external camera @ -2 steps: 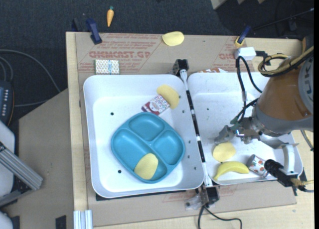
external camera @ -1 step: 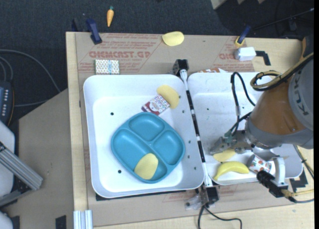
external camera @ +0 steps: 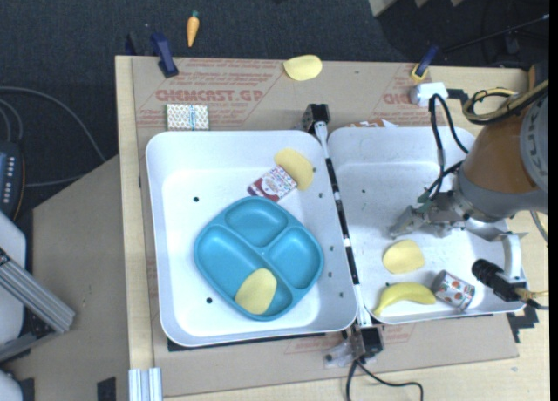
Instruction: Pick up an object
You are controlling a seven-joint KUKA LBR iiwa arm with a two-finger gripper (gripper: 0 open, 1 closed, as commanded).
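On the surface [external camera: 139, 216] the left bin [external camera: 166, 181] held a blue divided plate [external camera: 257, 247] with a yellow piece [external camera: 256, 291] in its near compartment, and beyond the plate a small red-and-white packet [external camera: 274, 185] lay touching another yellow piece [external camera: 295, 166] near the bin's far right corner. The right bin [external camera: 375, 151] held three things along its near side: a banana [external camera: 404, 296] by the front wall, a pale yellow rounded piece [external camera: 404, 257] just behind it, and a small red-and-white can [external camera: 453, 290] on its side to the banana's right. The pincer [external camera: 410, 220] hung low over the bin's middle, just behind the rounded piece and apart from it, its fingers seemingly spread a little with nothing between them, and the grey arm [external camera: 506, 164] reached in from the right above the can
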